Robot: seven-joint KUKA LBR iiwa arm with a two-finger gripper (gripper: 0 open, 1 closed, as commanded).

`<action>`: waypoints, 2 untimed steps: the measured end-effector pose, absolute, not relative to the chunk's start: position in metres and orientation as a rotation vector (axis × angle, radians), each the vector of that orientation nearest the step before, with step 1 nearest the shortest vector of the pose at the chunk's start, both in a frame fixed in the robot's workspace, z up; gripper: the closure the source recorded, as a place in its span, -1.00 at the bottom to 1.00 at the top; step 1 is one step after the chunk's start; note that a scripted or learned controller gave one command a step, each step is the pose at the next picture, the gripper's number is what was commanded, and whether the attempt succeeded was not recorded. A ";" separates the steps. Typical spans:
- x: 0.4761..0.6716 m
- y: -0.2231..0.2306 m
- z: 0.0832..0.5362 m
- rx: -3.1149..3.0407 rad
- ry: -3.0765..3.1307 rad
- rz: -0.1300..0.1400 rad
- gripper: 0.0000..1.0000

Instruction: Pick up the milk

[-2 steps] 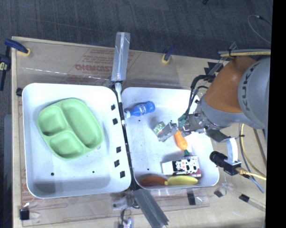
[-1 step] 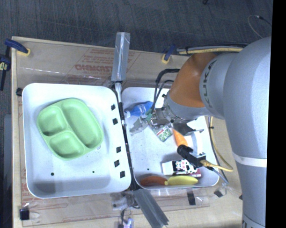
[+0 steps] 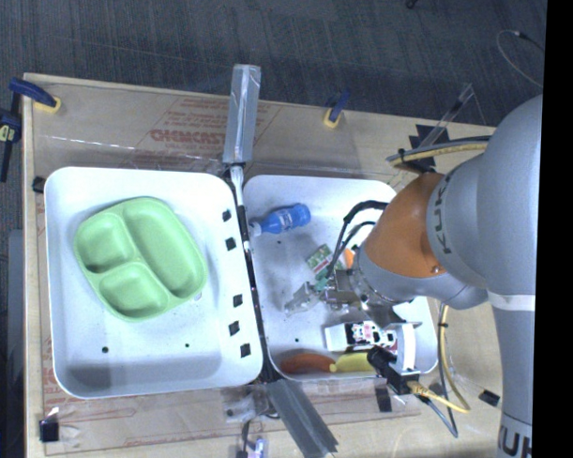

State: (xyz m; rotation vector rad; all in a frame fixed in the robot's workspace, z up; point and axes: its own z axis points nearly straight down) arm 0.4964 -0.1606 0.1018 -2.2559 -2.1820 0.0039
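The hand (image 3: 314, 292) sits mid right bin; how far open it is I cannot tell, nor any hold. Just below-right lies the milk (image 3: 369, 336), a small white carton on its side: probably light, crushable, slick; grip across its flat sides.

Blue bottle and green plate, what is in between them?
In the camera view, only bare white floor and the two bins' meeting walls, with small black clips, lie between the blue bottle and the green plate.
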 end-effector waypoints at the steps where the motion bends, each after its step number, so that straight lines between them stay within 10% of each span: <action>1: 0.477 -0.210 0.180 -2.198 -2.244 0.001 -1.00; 2: 0.477 -0.201 0.144 -2.138 -2.298 0.002 -1.00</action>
